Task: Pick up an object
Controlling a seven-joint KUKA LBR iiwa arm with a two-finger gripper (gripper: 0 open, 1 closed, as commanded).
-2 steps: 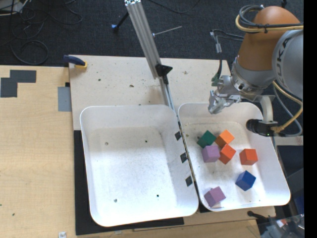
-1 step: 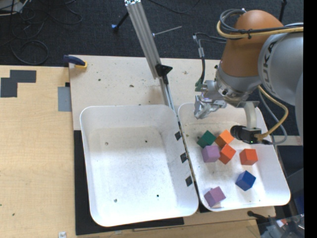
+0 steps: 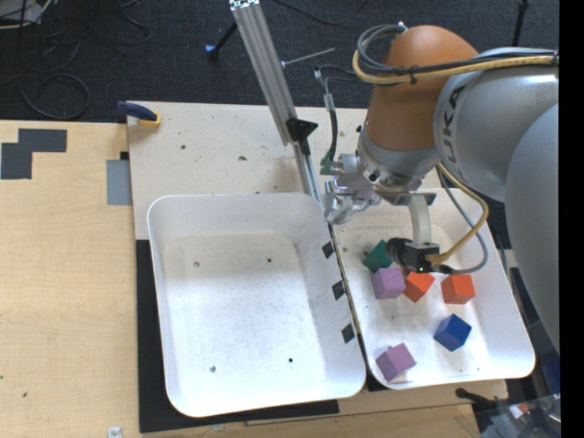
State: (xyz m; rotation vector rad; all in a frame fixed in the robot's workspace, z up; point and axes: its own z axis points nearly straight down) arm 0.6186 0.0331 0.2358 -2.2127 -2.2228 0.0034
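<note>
Six small blocks lie in the right-hand bin (image 3: pixel 474 373) as the camera sees it, and any one of them would satisfy the task. The gripper (image 3: pixel 341 201) hangs at the far end of that bin, close over the rim where it meets the left-hand bin (image 3: pixel 237 272). I see nothing in it, and from this angle I cannot tell whether it is spread or closed.

The green block (image 3: pixel 376 258), a purple block (image 3: pixel 388 283) and an orange block (image 3: pixel 419 286) crowd together, touching or nearly so, close under the wrist. A red-orange block (image 3: pixel 458 288) sits just beside that cluster, toward the outer wall. The blue block (image 3: pixel 452 332) and a second purple block (image 3: pixel 396 361) stand apart nearer the front edge, each with bare floor around it.

I would skip the cluster, since a descent there would probably land on an edge or shove the neighbours. The blue block looks like my best target because it is isolated and clear of the walls. I'd centre the gripper over it and turn the wrist so the closing line crosses two flat faces rather than corners. Then I'd open wide before lowering and come straight down. The second purple block sits near the front rim, so I judge the wall could get in the way. After closing I'd lift slowly and check that the block rises.
</note>
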